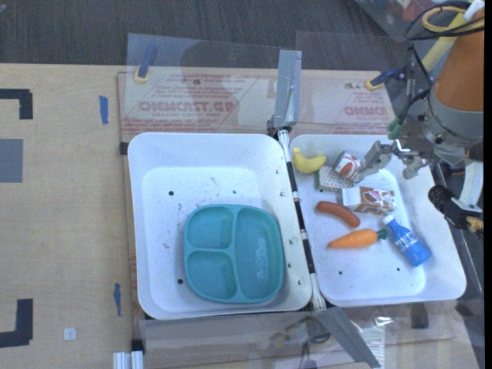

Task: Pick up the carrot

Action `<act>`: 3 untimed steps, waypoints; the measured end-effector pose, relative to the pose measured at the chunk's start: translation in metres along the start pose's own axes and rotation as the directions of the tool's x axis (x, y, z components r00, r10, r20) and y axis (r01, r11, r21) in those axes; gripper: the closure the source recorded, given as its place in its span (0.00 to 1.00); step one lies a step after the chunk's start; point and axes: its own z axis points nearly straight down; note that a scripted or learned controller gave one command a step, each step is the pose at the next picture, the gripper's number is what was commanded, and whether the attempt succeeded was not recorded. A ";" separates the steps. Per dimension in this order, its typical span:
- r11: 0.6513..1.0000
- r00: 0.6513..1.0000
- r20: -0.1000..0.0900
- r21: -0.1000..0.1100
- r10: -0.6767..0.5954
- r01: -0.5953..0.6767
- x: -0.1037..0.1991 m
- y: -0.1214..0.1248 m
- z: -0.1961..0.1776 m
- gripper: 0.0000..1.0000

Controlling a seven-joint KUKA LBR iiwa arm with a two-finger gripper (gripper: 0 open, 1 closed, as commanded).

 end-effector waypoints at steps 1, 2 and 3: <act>0.999 0.999 0.001 -0.002 -0.033 0.033 -0.013 -0.038 0.135 0.00; 0.945 0.946 0.002 -0.008 -0.326 0.326 -0.014 -0.057 0.185 0.00; 0.947 0.947 0.005 -0.014 -0.320 0.320 -0.016 -0.056 0.175 1.00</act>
